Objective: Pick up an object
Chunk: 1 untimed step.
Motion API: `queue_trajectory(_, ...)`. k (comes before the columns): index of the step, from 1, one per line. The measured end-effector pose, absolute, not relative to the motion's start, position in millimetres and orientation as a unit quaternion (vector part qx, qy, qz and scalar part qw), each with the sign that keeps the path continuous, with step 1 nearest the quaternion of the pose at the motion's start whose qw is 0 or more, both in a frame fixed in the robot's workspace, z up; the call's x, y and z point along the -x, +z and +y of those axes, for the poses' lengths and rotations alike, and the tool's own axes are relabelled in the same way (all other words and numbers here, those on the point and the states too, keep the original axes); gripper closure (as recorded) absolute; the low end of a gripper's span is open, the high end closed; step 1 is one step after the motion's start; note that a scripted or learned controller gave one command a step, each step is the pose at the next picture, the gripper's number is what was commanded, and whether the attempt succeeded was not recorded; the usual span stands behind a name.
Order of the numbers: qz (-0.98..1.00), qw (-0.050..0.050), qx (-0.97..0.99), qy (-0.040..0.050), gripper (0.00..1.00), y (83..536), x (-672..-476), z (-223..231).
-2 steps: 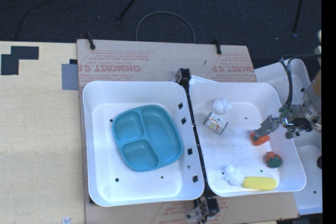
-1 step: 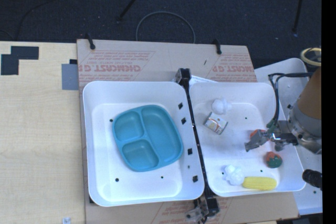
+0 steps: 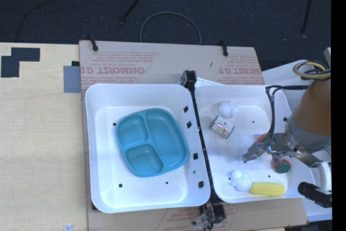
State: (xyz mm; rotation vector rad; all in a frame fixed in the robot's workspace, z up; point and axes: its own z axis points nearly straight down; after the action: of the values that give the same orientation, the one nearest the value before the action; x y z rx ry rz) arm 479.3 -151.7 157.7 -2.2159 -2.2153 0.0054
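Note:
The right bin point(image 3: 254, 111) holds a small white and brown cup-like object point(image 3: 221, 127) lying on its side, a white knobbly toy point(image 3: 227, 109) behind it, a white lumpy piece point(image 3: 238, 178) near the front, and a yellow corn cob point(image 3: 266, 189) beside that. A green and orange item point(image 3: 280, 164) lies at the bin's right side. My gripper point(image 3: 254, 153) hangs low over the right part of this bin, just left of the green item, its grey fingers pointing left. Nothing shows between them.
The left bin point(image 3: 102, 116) carries a blue three-compartment plate point(image 3: 151, 140). A black divider rail point(image 3: 195, 138) runs between the bins. Cardboard point(image 3: 162, 65) lies under both, and black cables point(image 3: 273, 100) loop over the right bin's far right corner.

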Motion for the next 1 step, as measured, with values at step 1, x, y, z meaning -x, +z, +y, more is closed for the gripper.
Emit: queue_trajectory(1,-0.707,0.004,0.707,0.0016,0.0,112.7,-481.3,-155.3)
